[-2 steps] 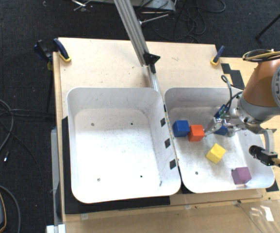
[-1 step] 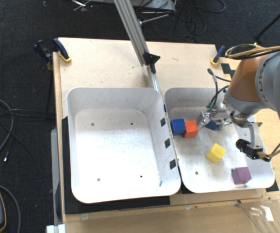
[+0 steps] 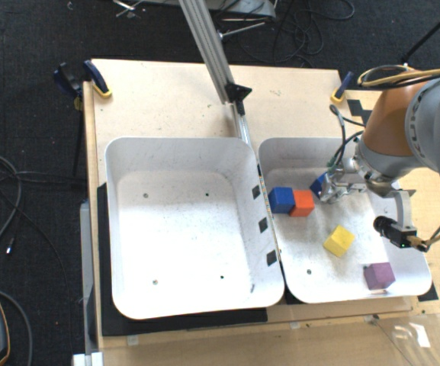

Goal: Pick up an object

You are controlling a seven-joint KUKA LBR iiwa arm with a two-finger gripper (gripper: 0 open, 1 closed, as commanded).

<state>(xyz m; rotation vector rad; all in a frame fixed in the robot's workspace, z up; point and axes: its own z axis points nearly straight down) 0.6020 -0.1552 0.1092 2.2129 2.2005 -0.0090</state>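
The right bin [image 3: 403, 284] holds a blue cube [image 3: 281, 199] touching an orange cube [image 3: 303, 203] near its left wall. A yellow cube [image 3: 339, 241] lies toward the middle and a purple cube [image 3: 378, 275] near the front edge. My gripper [image 3: 329, 189] hangs low over the bin's middle, just right of the orange cube and above the yellow one. A small blue shape [image 3: 319, 182] sits against the gripper's left side. I cannot tell whether it is a loose object or part of the gripper.
The left bin [image 3: 117, 204] stands beside the right one, sharing a raised middle wall [image 3: 259, 204]. A slanted metal pole [image 3: 208, 40] rises from behind the bins. Clamps [image 3: 90, 78] grip the bench's back corners. The arm's cables [image 3: 399, 235] hang over the right bin's right side.
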